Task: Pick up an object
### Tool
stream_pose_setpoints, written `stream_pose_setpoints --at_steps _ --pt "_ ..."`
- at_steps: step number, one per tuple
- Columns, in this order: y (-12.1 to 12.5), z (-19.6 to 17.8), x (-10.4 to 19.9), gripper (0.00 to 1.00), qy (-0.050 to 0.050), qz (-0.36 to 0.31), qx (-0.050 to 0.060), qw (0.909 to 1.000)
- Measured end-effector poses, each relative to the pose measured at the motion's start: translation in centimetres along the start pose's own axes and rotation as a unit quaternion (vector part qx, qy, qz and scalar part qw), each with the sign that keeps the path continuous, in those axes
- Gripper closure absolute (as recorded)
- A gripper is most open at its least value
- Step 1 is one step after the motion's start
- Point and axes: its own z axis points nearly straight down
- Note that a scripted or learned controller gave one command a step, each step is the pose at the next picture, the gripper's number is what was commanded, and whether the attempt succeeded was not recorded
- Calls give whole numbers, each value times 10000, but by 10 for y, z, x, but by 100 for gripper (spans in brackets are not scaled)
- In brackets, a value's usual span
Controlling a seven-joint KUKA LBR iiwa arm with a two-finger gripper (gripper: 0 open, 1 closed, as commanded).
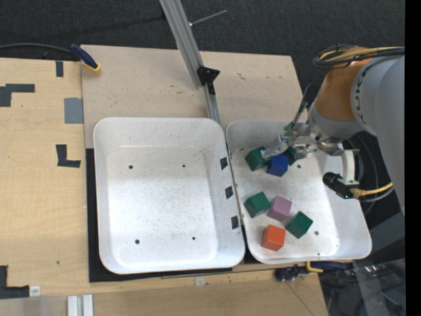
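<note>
Claw (279, 153) seemingly pinches the blue cube (277, 166); a green cube (254, 158) crowds its left side.

Grey arm (385, 97), orange wrist band (337, 94), black-and-yellow cables (358, 191)

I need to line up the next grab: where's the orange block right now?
The orange block lies in the right bin, near its front edge, just below the purple block and left of a green block.
</note>
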Motion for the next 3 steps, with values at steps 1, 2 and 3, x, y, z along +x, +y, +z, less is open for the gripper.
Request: stream_pose_setpoints --at_steps 1,2,3 --pt "1 -9 1 100 3 -6 -6 10000" --pt "10 -60 9 100 37 -9 119 9999" --pt "17 -103 11 100 37 -4 119 9999"
